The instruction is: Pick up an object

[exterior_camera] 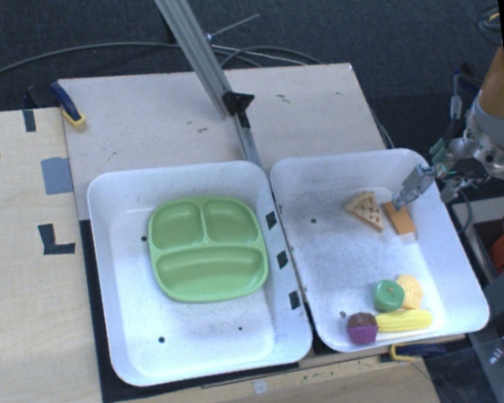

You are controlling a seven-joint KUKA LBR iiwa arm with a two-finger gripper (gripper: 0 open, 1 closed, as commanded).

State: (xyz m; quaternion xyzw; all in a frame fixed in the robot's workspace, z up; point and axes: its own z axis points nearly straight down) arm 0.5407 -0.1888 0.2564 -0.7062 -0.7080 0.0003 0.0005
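Two white bins side by side on the surface [159,125], mid-frame. In the left bin [116,288]: a green divided plate [207,248], lying flat, toward the upper middle. In the right bin [333,259]: a tan wedge [364,209] in the upper part, an orange block [401,220] just right of it, near the bin's right wall. Lower right corner of that bin: a cluster of a green round piece [389,294], a yellow piece [412,289] touching its right side, a purple piece [362,327] below left, and a yellow corn cob [404,321] lying along the front wall.

Gripper [413,186] at the right bin's upper right edge, reaching in from the right of the frame, tilted down and leftward. Tip just above the orange block, close to its upper end, with the wedge just to the left; contact impossible to judge. Nothing seen between the fingers; open or closed: cannot tell. Food cluster well below the gripper, apart from it.
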